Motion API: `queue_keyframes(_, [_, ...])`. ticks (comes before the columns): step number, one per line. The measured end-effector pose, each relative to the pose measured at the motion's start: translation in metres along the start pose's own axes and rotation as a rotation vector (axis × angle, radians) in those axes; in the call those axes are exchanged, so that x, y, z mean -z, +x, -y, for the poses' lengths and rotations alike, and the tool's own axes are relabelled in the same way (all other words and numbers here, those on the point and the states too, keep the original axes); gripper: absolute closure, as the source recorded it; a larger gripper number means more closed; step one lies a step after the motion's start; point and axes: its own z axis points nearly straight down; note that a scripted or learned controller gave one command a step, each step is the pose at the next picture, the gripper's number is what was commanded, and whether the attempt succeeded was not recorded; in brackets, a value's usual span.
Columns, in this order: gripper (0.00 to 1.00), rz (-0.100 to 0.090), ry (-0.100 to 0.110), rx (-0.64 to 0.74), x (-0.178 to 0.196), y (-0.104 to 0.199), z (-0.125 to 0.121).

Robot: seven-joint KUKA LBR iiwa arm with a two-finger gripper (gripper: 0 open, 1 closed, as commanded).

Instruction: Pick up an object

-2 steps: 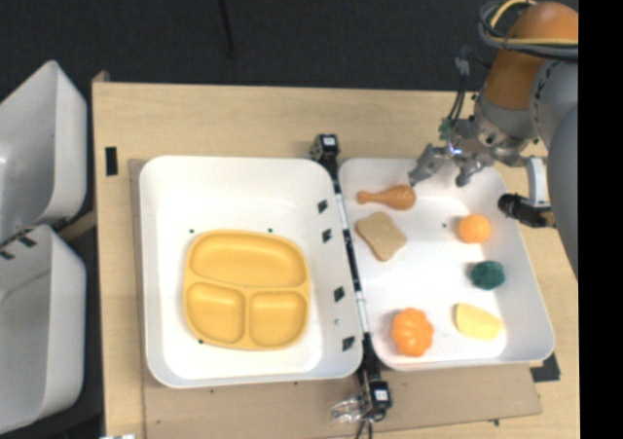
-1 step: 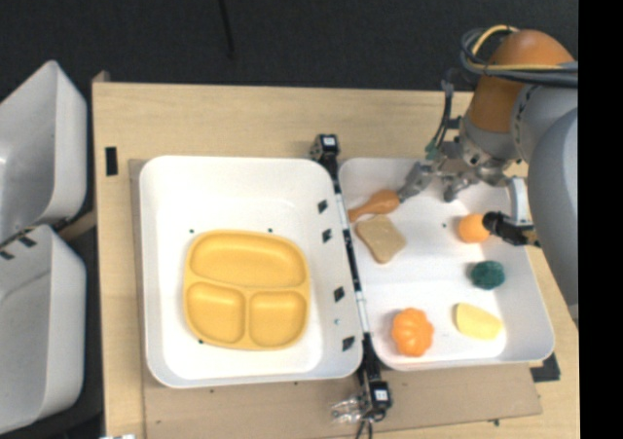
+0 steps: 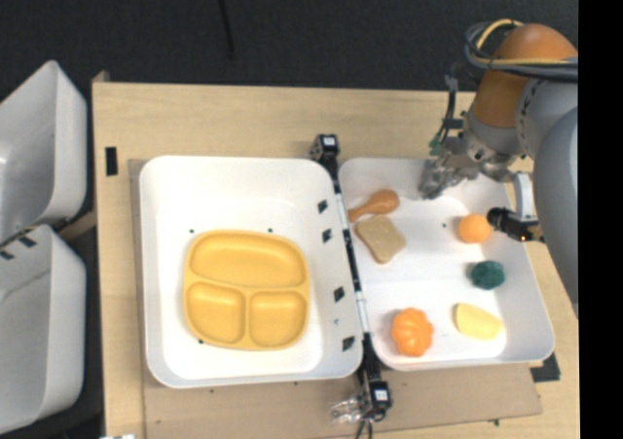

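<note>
The claw [image 3: 435, 181] hangs over the far edge of the right bin [image 3: 516, 345]; whether it is apart or together I cannot tell. In that bin lie a drumstick [image 3: 375, 203], bread slice [image 3: 381, 237], orange ball [image 3: 474, 228], green piece [image 3: 487, 274], orange pepper [image 3: 412, 331] and yellow wedge [image 3: 477, 320]. The left bin [image 3: 165, 349] holds a yellow divided tray [image 3: 247, 287]

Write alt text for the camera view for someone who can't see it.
A grey robot arm's gripper hovers over the right bin, which holds a drumstick, bread slice, orange, green ball, pumpkin and yellow wedge. The left bin holds a yellow divided tray.
</note>
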Motion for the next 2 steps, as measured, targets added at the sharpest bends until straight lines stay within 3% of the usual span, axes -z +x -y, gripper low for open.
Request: queue_keyframes(2, [1.00,-0.007,-0.006,-0.003,0.087,0.005,-0.001])
